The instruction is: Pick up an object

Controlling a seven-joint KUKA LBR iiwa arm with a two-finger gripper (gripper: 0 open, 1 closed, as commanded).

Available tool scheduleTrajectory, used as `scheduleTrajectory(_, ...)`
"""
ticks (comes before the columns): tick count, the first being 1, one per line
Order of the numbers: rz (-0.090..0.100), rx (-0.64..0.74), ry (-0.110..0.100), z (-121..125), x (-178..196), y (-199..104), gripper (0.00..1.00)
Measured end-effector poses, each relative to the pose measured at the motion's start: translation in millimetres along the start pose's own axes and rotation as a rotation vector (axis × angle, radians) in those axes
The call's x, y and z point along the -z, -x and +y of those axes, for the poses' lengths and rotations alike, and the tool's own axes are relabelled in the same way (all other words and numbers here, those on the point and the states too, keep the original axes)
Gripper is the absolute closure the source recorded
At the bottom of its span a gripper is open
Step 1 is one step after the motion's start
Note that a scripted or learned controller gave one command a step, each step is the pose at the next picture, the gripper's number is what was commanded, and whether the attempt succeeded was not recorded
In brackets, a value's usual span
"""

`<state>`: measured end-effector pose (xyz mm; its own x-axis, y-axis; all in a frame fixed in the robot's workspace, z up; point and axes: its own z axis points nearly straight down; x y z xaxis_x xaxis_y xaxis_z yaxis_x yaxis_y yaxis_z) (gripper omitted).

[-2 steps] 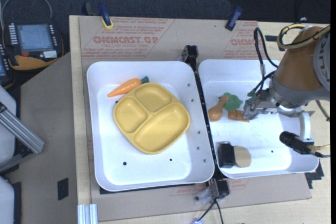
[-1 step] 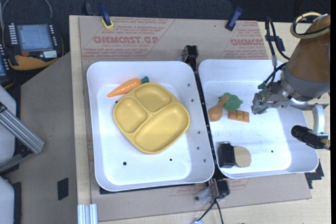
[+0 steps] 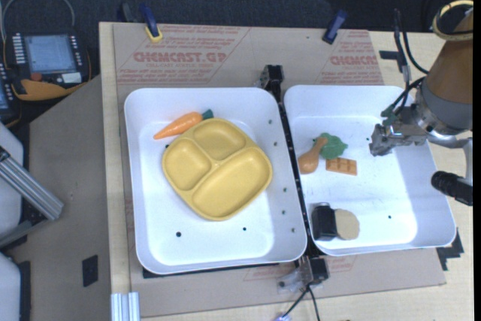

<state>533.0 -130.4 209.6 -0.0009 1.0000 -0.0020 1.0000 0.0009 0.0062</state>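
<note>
While the arm [image 3: 451, 79] reaches in from the right edge of the table [image 3: 113, 162], its claw [image 3: 382, 140] hangs over the right bin [image 3: 421, 229], near that bin's far right corner and clear of the things lying in it; the small metal fingertips point toward the bin's middle, and whether they stand open or closed cannot be told from this slant, though nothing shows between them. Toward the left side of the right bin lie a tan toy drumstick [image 3: 310, 158], touching a green leafy piece [image 3: 333, 146], and just beside them a small orange waffle-like block [image 3: 342, 166]. Near the front left corner of the same bin sits a black block [image 3: 324, 222] touching a round beige disc [image 3: 346, 224]. The left bin [image 3: 150, 237] holds a yellow divided plate [image 3: 218, 169], lying flat at its centre, and a toy carrot [image 3: 177, 125] just beyond the plate's far left rim, toward the back of that bin.
</note>
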Motion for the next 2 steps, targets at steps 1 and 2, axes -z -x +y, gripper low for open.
scheduleTrajectory(1,0.0,0.0,0.001,2,43,0,1.0)
scheduleTrajectory(2,0.005,0.005,-0.008,6,29,-54,1.0)
